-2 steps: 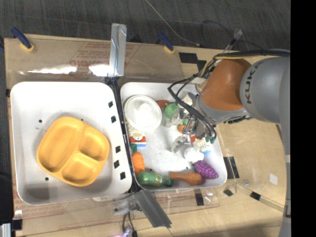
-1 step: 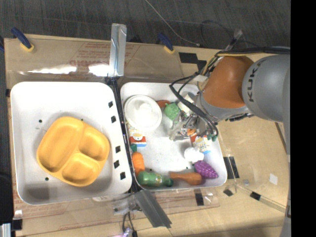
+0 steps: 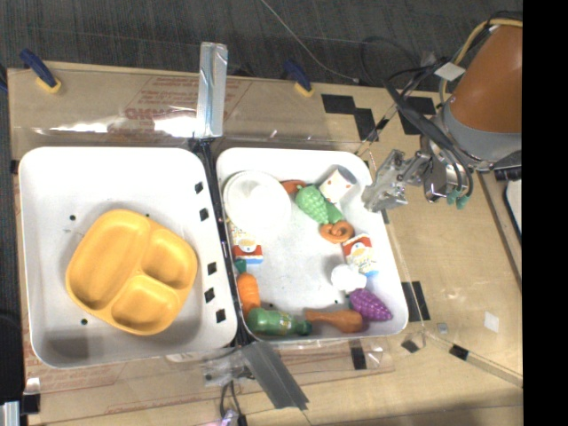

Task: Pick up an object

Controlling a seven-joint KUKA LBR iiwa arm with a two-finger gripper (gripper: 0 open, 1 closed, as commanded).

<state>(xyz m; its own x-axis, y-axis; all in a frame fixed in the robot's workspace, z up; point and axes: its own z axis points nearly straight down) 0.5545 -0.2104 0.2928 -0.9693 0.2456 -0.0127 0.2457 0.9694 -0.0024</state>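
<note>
1. The gripper (image 3: 383,187) is parked just outside the right bin (image 3: 293,264), past its right rim near the far right corner; nothing is seen between its fingers, and whether they're spread or pressed together can't be told from up here
2. No object has been lifted yet. The candidates are all crowded in the right bin: a green corn cob (image 3: 312,204) and a small white box (image 3: 336,185) near the far rim, a pretzel (image 3: 335,232) in the middle, purple grapes (image 3: 371,305) and a drumstick (image 3: 335,319) along the near rim
3. The left bin (image 3: 53,264) is taken up by a yellow divided plate (image 3: 131,271) – probably not the easy pick
4. Likely trouble: things are packed touching each other, so a neighbour could get nudged or two items pinched at once
5. The box sits close to the rim – fingers could be caught on the wall coming down
</note>
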